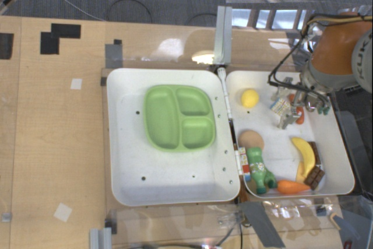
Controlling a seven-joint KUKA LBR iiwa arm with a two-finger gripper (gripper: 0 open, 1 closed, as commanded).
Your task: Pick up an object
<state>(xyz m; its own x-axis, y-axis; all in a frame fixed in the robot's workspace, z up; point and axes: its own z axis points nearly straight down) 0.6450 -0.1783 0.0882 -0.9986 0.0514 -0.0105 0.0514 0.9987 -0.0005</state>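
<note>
While the arm reaches in from the right, its gripper (pixel 289 112) hangs low over the right bin (pixel 341 143), near a small red thing (pixel 299 116); whether the jaws are spread, I cannot tell. Lemon (pixel 249 98), egg (pixel 251 139), banana (pixel 304 155) and carrot (pixel 293 186) lie there. The left bin (pixel 125 131) holds a green divided plate (pixel 178 118).

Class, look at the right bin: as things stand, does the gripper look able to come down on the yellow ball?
Probably yes. The yellow ball lies apart in the right bin, with bare floor around it, and the gripper hangs just beside it. The brown egg lies farther toward the front, and nothing lies over the ball.
</note>
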